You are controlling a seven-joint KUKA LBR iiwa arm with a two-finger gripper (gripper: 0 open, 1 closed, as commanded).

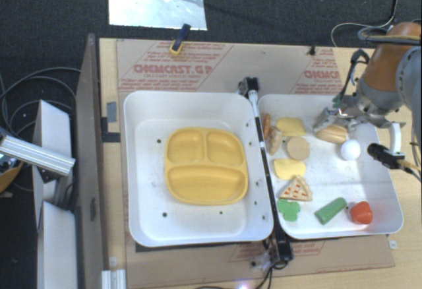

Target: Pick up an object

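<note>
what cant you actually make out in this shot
- Gripper, camera view: small and tangled with cables; whether it grips the tan bread-like piece beneath it is unclear.
- Arm: cut off by the right edge.
- Item against the right bin's left wall: too small and blurred to identify.
- Green piece beside the pizza slice: too blurred to name.
- Yellow tray: nothing legible in its compartments.

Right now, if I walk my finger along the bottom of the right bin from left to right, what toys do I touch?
Green broccoli → pizza slice → green pickle → red tomato.
</note>
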